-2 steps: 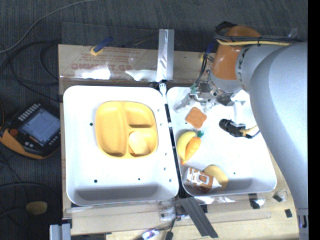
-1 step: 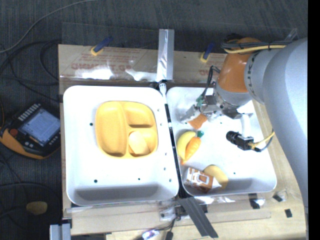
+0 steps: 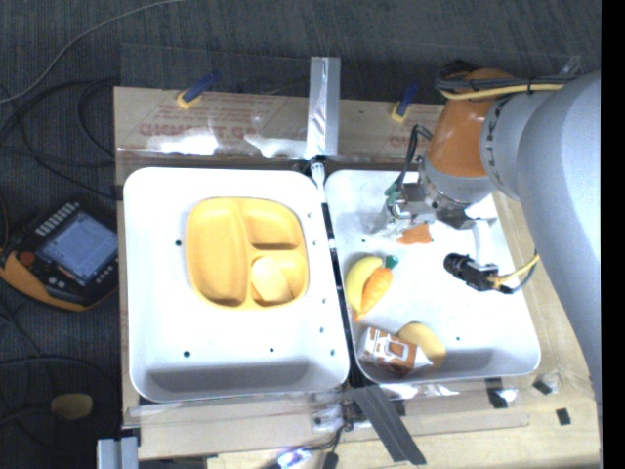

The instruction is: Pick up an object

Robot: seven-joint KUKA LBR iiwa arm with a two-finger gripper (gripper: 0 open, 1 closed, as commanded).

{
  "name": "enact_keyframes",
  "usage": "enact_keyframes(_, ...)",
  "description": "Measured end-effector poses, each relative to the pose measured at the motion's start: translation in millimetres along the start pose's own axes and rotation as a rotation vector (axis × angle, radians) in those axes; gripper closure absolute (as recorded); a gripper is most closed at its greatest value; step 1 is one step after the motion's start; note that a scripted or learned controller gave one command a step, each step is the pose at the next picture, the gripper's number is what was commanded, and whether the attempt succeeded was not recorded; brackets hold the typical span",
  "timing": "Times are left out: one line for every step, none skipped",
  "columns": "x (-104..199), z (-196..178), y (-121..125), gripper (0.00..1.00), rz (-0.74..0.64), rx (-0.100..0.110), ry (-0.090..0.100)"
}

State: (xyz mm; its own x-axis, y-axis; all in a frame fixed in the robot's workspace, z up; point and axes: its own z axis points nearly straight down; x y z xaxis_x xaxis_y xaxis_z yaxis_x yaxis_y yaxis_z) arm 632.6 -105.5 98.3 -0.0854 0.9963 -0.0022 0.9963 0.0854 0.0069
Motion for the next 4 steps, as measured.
enact_keyframes(-12,9,38,1.0,0.136,-0.001,0.0)
enact_keyframes(-13,10,37,0.0,0.136,0.0,-0.002)
enact_keyframes(11,-27,-21,0.0,0.115,0.009,0.0)
enact_keyframes(-20,2,-15,0.0,0.259,0.007,0.001)
